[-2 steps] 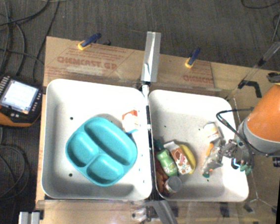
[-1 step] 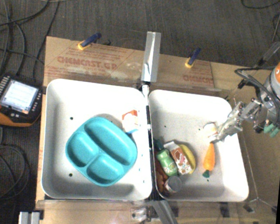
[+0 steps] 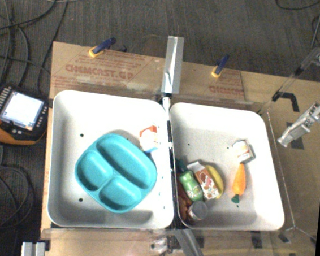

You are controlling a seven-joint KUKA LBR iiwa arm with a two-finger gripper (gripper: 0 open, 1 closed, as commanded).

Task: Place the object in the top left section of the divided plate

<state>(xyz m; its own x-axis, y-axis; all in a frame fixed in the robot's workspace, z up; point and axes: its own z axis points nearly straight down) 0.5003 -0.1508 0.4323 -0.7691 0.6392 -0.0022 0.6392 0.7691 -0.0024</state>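
A teal divided plate (image 3: 116, 173) lies in the left white bin (image 3: 70, 115), turned at an angle, and all three of its sections are bare. A small white and red carton (image 3: 149, 137) lies on the bin floor, touching the plate's upper right rim, close to the wall between the bins.
The right bin (image 3: 217, 122) holds an orange carrot (image 3: 239, 181), a small white carton (image 3: 243, 151), a yellow fruit (image 3: 216, 180), a green item (image 3: 190, 185), a red carton (image 3: 204, 182) and a grey can (image 3: 197, 211). A pale metal piece (image 3: 304, 124) slants beyond its right wall. A teach pendant (image 3: 15, 114) lies left of the bench.
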